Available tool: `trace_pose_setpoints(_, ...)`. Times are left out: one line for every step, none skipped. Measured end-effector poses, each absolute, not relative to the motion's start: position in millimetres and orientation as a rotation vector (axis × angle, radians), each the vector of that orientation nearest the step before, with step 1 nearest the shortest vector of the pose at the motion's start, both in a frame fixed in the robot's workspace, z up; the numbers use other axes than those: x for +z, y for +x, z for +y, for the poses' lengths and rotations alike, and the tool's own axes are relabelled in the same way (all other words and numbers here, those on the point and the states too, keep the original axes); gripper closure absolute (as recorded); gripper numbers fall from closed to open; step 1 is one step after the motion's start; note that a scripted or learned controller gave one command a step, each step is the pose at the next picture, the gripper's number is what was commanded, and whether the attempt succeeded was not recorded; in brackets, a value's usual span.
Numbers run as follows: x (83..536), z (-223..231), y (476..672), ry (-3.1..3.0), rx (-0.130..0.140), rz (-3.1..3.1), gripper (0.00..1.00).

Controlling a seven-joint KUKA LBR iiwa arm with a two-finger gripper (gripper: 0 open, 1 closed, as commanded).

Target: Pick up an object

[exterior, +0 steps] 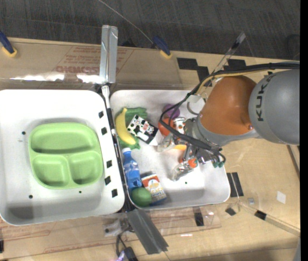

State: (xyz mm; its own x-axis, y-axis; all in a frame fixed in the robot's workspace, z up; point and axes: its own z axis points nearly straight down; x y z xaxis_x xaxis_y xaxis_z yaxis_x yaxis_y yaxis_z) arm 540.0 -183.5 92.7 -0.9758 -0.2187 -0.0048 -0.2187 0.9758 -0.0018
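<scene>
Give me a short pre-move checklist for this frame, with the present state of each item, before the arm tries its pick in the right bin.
1. Gripper is over the right bin: ok, it sits low in the bin's middle right.
2. Object between the fingers: cannot tell, cables and wrist clutter hide the tips.
3. Targets available: ok, a banana, a blue bottle, a green ball and a small carton lie along the bin's left side.
4. Targets well separated: not ok, the carton touches the ball, the bottle lies close by.
5. Left bin holds the green divided tray, away from the arm: ok.
</scene>
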Motion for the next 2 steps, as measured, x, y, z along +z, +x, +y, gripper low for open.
trace_pose_setpoints(92.2, -185.8, 530.5, -0.313, 0.001, 3.126, 0.00)
trace_pose_setpoints(103.1, -183.9, 532.8, -0.325, 0.000, 3.121, 1.00)
